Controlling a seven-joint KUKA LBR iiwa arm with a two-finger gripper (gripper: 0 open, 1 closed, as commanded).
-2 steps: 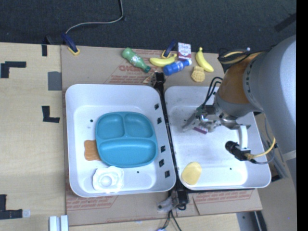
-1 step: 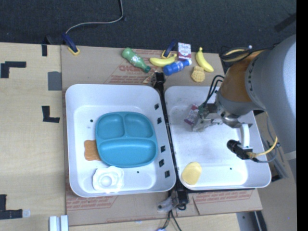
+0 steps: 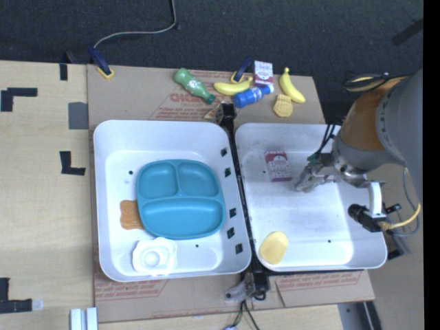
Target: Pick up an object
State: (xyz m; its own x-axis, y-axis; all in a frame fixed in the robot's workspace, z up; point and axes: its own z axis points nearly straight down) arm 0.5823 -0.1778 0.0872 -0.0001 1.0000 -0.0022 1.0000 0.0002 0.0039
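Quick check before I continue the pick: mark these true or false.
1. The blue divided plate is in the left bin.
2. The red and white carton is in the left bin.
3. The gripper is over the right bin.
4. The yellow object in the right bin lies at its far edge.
1. True: the blue divided plate lies in the left bin.
2. False: the red and white carton is in the right bin.
3. True: the gripper is there, right of the carton.
4. False: the yellow object lies near the front edge.

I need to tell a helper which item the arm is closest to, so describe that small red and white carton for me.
Look in the right bin, far half. The carton lies flat, just left of the gripper. It is red and white and boxy; the bin's other item is a rounded yellow piece.
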